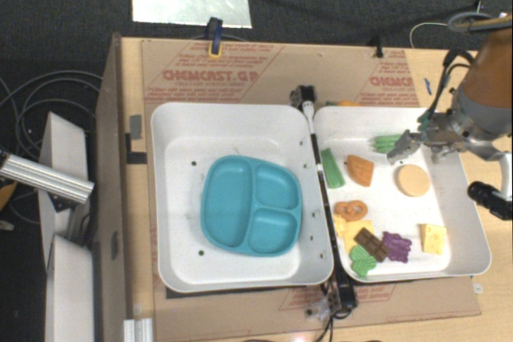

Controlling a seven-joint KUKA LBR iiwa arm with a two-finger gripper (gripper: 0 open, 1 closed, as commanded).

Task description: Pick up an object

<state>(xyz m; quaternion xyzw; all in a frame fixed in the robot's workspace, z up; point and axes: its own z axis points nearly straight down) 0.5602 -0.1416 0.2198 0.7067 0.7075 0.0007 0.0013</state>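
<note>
My gripper [418, 150] hangs over the back of the right bin [469, 208], fingers open and nothing between them. Just left of it lies a small green toy [387, 143], close to the left fingertip. A round tan biscuit [414, 180] lies just in front of the gripper. Further left are an orange wedge [360, 170] and a long green piece [331, 168]. Toward the front lie an orange pretzel [350, 210], a brown chocolate bar [370, 241], purple grapes [397, 245] and a yellow cheese block [434, 238].
The left bin [180, 140] holds a blue divided plate [251, 204]. A raised divider [317, 180] separates the two bins. Another green toy [362, 259] sits at the right bin's front edge. Cardboard [240, 72] lies behind the bins.
</note>
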